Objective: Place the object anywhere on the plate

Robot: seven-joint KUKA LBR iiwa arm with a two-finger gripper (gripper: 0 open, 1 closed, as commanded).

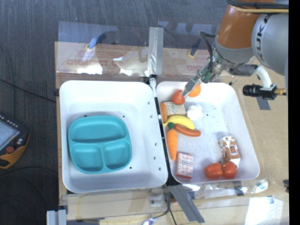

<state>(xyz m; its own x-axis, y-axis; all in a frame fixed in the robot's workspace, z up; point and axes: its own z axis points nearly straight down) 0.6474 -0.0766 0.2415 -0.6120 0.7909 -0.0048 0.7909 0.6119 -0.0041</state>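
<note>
A teal plate (pixel 98 142) with three compartments lies in the left bin (pixel 75 93). The right bin (pixel 243 125) holds the toy food. My gripper (pixel 187 93) reaches down at a slant into that bin's far end. Its tip sits between a small red round fruit (pixel 177 98) on its left and an orange piece (pixel 195 90) on its right, close to both. I cannot tell whether either one is held.
Below the gripper lie a waffle square (pixel 174 108), a white lump (pixel 194 111), a banana (pixel 181 121), a red sausage (pixel 188 131) and a carrot (pixel 172 143). A red-and-white carton (pixel 184 165), red tomatoes (pixel 220 170) and a brown carton (pixel 229 150) sit near the front. A raised divider (pixel 159 125) separates the bins.
</note>
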